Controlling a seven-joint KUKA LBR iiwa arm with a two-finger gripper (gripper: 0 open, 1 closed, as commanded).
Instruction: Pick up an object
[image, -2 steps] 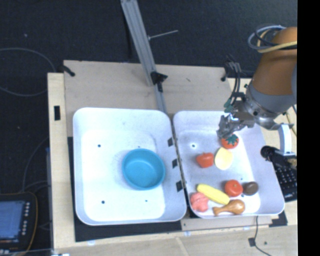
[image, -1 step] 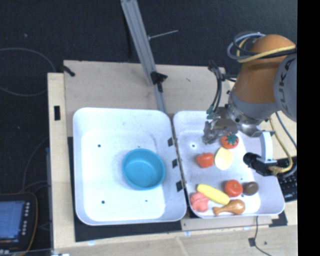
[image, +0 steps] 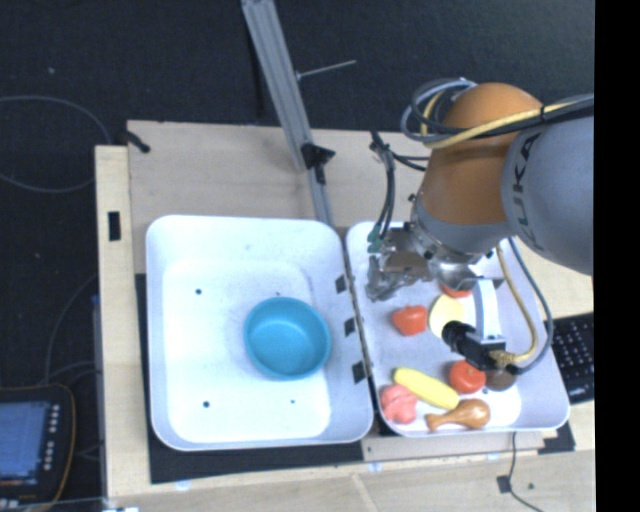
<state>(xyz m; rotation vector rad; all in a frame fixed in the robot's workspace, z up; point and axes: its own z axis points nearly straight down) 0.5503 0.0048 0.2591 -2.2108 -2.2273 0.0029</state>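
Poised over the upper left of the right bin (image: 545, 405), end effector (image: 385, 280) low near the dividing wall; cannot tell how it is set. Nearest candidate: orange-red piece (image: 408, 320), just below and slightly right, compact with no marked long axis. Further down: yellow banana (image: 425, 388) lying slantwise, pink lump (image: 398, 402), brown drumstick (image: 460, 414), red piece (image: 466, 376). Left bin (image: 170, 250) carrying a blue bowl (image: 288, 336), well apart. Pale wooden counter (image: 200, 170) beneath, dark floor beyond

fixed overhead camera, slanted down, both bins (image: 170, 300), arm from right
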